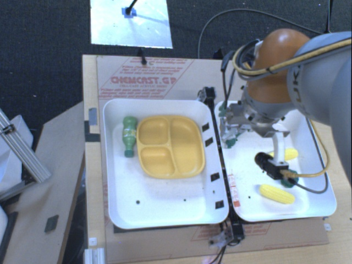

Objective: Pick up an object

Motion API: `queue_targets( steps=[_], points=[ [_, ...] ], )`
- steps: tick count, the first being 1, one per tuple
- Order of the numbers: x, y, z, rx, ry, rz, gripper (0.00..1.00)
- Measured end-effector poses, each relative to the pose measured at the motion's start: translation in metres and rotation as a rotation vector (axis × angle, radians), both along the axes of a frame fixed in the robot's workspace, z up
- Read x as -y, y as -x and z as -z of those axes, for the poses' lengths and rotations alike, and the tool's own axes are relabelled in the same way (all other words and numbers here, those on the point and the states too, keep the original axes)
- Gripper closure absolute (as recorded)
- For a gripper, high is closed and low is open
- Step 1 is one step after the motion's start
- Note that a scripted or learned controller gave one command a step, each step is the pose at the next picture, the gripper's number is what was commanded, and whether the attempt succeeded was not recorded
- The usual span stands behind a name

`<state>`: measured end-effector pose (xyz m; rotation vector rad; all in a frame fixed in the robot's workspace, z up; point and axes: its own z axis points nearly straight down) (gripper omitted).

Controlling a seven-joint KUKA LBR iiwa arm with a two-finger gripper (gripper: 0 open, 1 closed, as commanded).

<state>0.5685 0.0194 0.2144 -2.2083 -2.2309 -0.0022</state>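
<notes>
Though half-hidden, corn cob seemingly crosswise.

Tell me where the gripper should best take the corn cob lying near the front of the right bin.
Probably across the middle of the corn cob, coming straight down from above. It lies flat on the floor of the right bin, its long axis running roughly left to right, with bare floor in front of and behind it, so the fingers could close across its narrow width. The black cable just above it is the thing to avoid.
</notes>
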Motion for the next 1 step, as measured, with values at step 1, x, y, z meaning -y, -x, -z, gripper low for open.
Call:
queue_targets(
  steps=[1],
  points=[
    [-0.0495,-0.0026,-0.0078,0.002,0.000,0.000,1.00]
  ],
)
